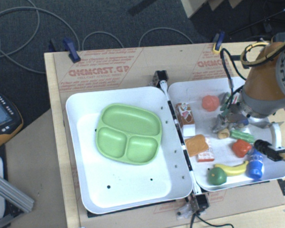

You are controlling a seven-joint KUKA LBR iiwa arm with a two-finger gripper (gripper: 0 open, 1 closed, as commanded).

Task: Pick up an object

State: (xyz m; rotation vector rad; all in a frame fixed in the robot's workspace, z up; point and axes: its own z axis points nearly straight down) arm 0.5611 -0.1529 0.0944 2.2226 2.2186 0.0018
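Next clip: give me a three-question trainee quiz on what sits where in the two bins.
1. True or false: the green divided plate lies in the left bin.
2. Which lies nearest the right bin's front edge: A) pink ball, B) banana, C) small carton?
3. Fill in: the blue bottle lies just to the ___ of the banana in the camera view.

Key: 1 true; 2 B; 3 right.
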